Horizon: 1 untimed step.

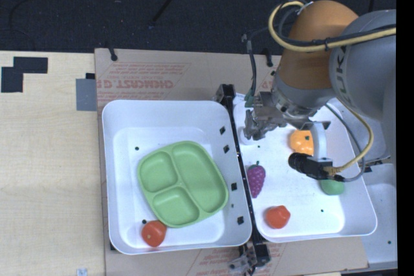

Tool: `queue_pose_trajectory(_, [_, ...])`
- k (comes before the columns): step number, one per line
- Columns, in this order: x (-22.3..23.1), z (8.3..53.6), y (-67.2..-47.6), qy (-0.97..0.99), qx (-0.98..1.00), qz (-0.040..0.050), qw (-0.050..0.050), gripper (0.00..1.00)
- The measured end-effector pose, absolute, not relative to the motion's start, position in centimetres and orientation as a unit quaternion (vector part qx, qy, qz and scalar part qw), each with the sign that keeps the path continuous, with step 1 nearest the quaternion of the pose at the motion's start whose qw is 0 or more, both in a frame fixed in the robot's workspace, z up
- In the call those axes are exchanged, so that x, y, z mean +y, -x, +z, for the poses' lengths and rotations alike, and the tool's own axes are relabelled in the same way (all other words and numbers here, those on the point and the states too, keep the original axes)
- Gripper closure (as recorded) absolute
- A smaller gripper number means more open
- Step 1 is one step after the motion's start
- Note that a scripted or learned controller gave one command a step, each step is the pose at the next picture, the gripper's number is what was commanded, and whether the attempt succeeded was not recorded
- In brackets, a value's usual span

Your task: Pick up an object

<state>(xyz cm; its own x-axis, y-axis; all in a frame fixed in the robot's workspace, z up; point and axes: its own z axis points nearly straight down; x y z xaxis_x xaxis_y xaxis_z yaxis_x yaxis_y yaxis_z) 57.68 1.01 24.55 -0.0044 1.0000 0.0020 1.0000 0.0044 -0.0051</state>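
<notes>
Hand (253,130) above purple grapes (256,179)

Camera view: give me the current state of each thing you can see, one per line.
gripper: low over right bin's left edge, nothing seen held
green divided plate: flat in left bin
red tomato: beside plate
purple grapes: lying loose
red fruit: loose
orange fruit: partly hidden
green item: partly hidden
</notes>
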Motion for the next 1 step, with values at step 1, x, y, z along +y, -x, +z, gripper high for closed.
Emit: queue_pose_trajectory(1, [6.11,22.94,-58.58,0.706,-0.709,0.0012,0.002,1.0])
